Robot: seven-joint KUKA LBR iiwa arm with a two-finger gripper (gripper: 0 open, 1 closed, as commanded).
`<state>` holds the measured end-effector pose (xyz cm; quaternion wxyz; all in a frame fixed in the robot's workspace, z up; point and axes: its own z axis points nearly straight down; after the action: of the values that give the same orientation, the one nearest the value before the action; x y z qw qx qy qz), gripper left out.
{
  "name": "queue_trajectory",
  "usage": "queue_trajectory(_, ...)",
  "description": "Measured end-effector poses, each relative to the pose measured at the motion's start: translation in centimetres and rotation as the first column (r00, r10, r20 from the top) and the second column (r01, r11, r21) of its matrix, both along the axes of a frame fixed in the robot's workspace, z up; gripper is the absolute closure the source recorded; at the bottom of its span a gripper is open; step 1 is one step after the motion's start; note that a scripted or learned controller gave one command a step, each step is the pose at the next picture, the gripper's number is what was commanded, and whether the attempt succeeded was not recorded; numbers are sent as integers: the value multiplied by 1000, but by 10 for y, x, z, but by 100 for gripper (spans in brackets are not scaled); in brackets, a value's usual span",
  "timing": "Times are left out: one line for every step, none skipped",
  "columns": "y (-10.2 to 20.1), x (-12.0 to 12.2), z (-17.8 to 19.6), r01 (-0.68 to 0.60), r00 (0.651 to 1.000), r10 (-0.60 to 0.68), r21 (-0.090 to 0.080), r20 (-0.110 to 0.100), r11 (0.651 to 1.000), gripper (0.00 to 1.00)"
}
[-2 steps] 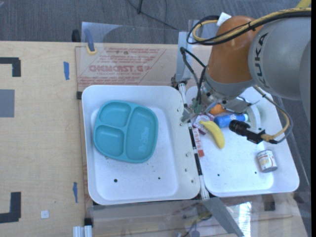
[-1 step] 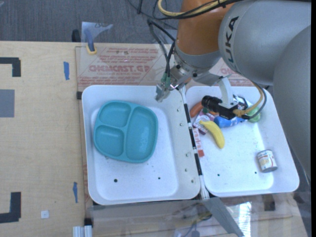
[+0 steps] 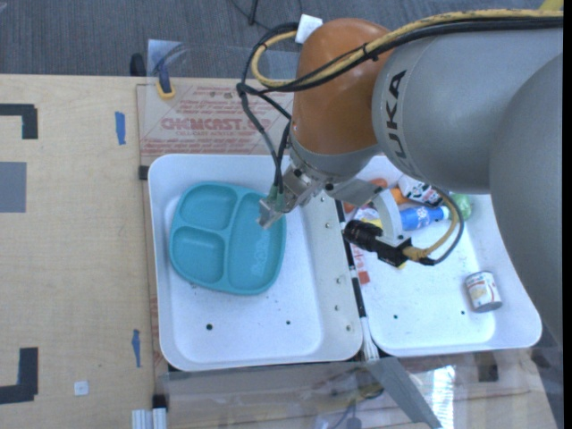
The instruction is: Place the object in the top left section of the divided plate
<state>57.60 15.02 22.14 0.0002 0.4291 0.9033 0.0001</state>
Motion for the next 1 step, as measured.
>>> queue_trajectory(11,-35,-122,-51,999,51,3,9,999,100)
